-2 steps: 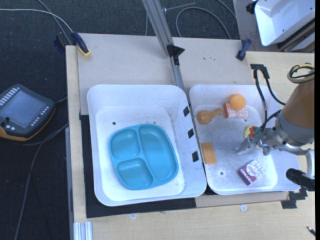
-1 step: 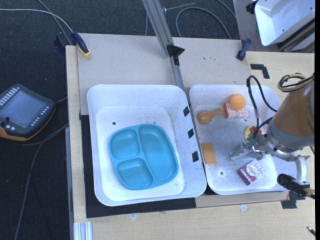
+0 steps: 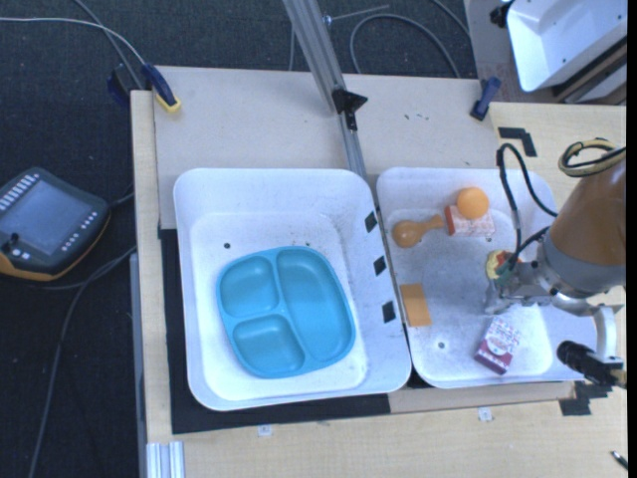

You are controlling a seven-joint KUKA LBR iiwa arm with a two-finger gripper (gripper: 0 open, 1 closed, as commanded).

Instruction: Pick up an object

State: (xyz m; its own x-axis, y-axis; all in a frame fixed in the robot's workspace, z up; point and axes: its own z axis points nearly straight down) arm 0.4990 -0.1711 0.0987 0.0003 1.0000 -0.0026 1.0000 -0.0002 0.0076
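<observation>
Right bin [image 3: 438, 361] floor: jaws [image 3: 503, 302] low, state unclear; pink packet [image 3: 497, 347] just below, apart.

Teach pendant [image 3: 45, 222], grey and orange: on floor [image 3: 60, 386], far left of gripper [image 3: 505, 289]. Metal strut [image 3: 318, 53]: slanting, above-left. Blue clamp [image 3: 485, 96]: bench [image 3: 259, 118] edge, directly above. Cables [image 3: 388, 28]: beyond.

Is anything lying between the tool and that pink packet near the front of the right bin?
Nothing visible. The tool hangs just behind the pink packet, with bare bin floor between them.
</observation>
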